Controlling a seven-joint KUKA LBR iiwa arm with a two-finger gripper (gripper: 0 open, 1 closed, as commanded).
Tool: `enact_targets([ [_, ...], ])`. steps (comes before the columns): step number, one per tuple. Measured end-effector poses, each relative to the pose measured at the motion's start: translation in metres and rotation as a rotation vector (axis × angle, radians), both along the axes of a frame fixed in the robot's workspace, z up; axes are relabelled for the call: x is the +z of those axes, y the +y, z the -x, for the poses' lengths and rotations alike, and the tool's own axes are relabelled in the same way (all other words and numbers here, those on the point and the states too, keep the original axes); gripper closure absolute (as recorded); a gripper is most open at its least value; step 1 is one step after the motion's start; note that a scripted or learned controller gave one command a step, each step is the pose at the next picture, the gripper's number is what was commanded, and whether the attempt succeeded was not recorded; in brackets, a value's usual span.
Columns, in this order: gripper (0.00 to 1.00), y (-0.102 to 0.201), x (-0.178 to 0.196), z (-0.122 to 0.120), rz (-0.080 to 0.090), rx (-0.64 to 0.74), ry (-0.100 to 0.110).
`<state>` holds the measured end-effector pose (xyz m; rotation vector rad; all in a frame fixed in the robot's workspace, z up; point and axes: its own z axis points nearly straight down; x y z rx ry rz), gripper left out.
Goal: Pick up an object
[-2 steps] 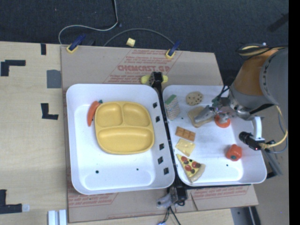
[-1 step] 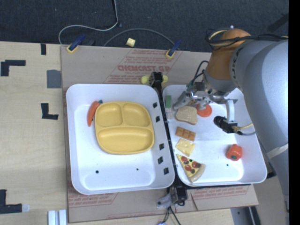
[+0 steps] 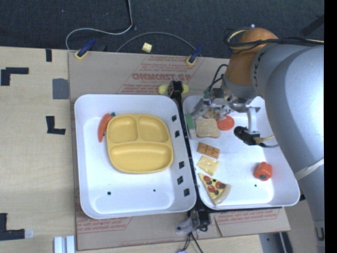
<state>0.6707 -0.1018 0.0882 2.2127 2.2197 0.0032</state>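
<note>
Camera view: grey two-finger gripper (image 3: pixel 212 108) low over far end of right white bin (image 3: pixel 274 196), just above tan bread slice (image 3: pixel 207 127); jaw state cannot tell; flat red-orange disc (image 3: pixel 226 123) beside bread; brown cracker (image 3: pixel 208 151), pizza slice (image 3: pixel 214 188) nearer; left white bin (image 3: pixel 87 157) holds yellow divided plate (image 3: pixel 140 143).
</note>
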Motion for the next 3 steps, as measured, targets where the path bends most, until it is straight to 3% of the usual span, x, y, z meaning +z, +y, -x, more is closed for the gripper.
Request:
enact_targets([
  [1, 0.00, -0.043, 0.001, 0.000, -0.002, -0.003, -0.002],
  [2, 0.00, 0.000, 0.002, 0.045, 0.007, -0.004, -0.008],
  [3, 0.00, -0.007, 0.000, 0.002, -0.002, 0.000, 0.000],
])
